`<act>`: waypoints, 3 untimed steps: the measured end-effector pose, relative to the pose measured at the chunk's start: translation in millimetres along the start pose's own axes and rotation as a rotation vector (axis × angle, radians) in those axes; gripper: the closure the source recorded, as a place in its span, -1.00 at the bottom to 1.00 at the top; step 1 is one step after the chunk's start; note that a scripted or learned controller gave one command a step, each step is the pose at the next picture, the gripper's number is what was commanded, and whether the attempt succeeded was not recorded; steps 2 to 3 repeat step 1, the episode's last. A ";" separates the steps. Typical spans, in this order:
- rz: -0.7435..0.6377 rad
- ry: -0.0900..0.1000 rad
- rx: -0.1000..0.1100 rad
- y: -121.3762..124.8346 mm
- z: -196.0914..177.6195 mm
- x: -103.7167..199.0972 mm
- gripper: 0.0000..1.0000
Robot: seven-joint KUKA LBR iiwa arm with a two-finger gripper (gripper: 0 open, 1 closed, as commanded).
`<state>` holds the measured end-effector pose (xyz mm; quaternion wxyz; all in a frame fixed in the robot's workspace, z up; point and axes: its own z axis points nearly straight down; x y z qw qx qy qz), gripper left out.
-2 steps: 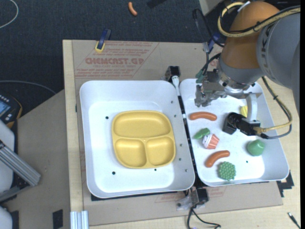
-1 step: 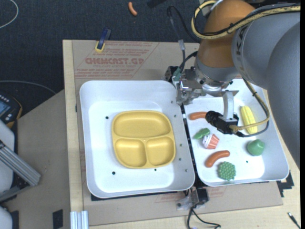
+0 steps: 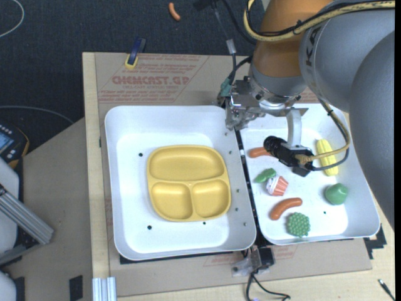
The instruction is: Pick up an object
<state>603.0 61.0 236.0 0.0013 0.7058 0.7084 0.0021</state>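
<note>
Gripper [image 3: 238, 113]: above the shared rims of the two bins, at their far end; I cannot tell whether it is open or closed.
Objects: toy food in the right bin [image 3: 357, 213]; the nearest is a sausage [image 3: 257, 152], by the rim.
Risk, descent: straight down probably hits a rim and picks up nothing.
Risk, sausage: round, so it may roll or slip out.
Risk, left bin [image 3: 119, 187]: the plate [image 3: 187, 182] looks too wide to grip.

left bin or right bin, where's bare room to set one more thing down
Left bin: bare floor rings the yellow plate, widest between the plate and the far wall. Right bin is crowded with corn, sausage, broccoli and a green piece; one small patch lies right of the broccoli.
</note>
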 end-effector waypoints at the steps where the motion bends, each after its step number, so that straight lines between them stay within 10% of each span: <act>1: 0.003 -0.002 0.002 6.0 3.2 2.8 1.00; 3: 0.003 -0.002 0.002 6.0 3.2 2.8 1.00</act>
